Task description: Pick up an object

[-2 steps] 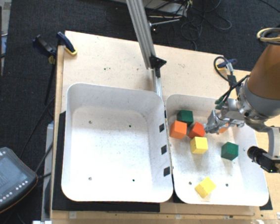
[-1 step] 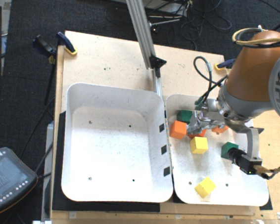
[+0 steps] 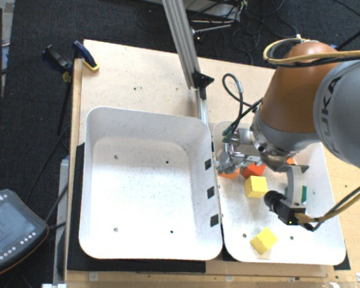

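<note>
The arm reaches in over the right bin, and its gripper sits low near that bin's back-left corner, close to the wall shared with the left bin. I cannot tell how the gripper is set; its tip is lost among the metal parts and cables.

Several candidates lie in the right bin. An orange block sits just beside the gripper, partly under the wrist, and a smaller orange piece shows at the gripper's foot, against the bin's left side. A yellow cube rests touching or nearly touching the orange block, a little toward the bin's middle. A second yellow cube lies well apart, near the front edge. A green piece peeks out beside a black cylinder attached to the wrist.

Judging by position, the orange pieces are the target, and the descent looks about finished. To do this well, the gripper should straddle one orange piece alone, square to its flat faces, and stay off the bin wall. The crowding is the hazard: closing across two pieces could squeeze one out sideways. Nothing can be seen held, so a slow, straight lift is the safest test.
</note>
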`<action>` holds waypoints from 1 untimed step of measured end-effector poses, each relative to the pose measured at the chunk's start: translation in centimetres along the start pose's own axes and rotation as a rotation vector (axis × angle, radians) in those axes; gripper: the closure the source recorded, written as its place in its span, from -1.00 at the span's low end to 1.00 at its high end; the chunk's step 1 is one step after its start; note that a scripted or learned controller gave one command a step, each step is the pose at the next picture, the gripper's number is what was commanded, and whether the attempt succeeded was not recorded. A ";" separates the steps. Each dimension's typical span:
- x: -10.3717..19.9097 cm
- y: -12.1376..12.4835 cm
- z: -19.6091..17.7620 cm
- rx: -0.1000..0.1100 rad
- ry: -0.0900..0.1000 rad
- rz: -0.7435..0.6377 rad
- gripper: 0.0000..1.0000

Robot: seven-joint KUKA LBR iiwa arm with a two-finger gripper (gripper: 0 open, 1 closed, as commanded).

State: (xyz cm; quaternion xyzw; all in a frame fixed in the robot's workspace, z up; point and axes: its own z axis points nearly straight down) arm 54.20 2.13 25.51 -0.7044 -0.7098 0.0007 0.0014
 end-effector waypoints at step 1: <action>5.7 0.2 1.7 0.000 0.000 0.000 1.00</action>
